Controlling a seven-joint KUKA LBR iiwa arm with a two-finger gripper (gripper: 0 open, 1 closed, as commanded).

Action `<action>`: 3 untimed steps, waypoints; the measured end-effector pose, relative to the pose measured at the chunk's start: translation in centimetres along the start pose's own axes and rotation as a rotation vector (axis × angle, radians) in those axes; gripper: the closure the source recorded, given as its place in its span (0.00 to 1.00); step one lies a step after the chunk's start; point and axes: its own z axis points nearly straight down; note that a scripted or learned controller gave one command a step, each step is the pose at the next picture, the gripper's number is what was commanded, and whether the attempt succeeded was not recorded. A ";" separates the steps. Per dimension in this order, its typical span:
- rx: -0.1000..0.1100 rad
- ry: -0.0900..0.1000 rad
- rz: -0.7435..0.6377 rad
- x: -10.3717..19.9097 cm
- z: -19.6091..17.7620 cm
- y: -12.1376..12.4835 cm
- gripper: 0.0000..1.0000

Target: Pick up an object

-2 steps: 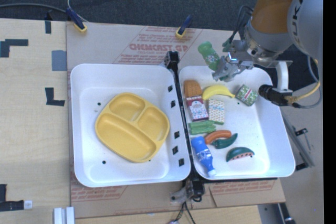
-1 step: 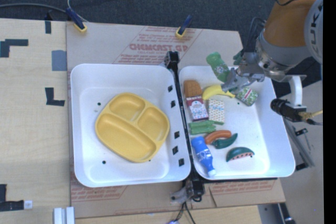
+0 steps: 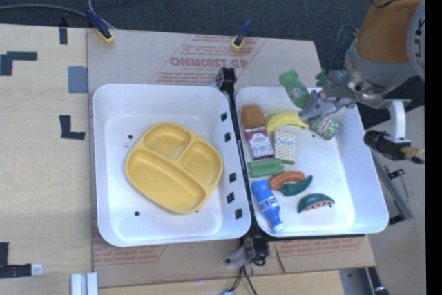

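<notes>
Tool (image 3: 319, 107) of the grey and orange arm (image 3: 387, 31) hangs low over the top corner of the right white bin (image 3: 359, 214), just beside a curved yellow toy banana (image 3: 284, 121) and touching or nearly touching a small green and white packet (image 3: 326, 126); whether it is spread or pinching cannot be told. Toys lie heaped near the bins' shared wall, within its reach, while the yellow divided plastic plate (image 3: 174, 166) sits alone in the left white bin (image 3: 110, 169). Cardboard sheet (image 3: 166, 62) on the counter reads, upside down, something like "CHEMCAST GP".

Bench (image 3: 41, 148), cardboard sheet (image 3: 159, 62); two white bins (image 3: 110, 169)
</notes>
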 end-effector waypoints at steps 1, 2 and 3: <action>-0.001 0.001 -0.001 4.4 0.0 -4.3 1.00; 0.000 0.002 -0.001 5.3 -0.4 -9.2 1.00; 0.000 0.002 -0.001 5.3 -0.4 -9.2 0.00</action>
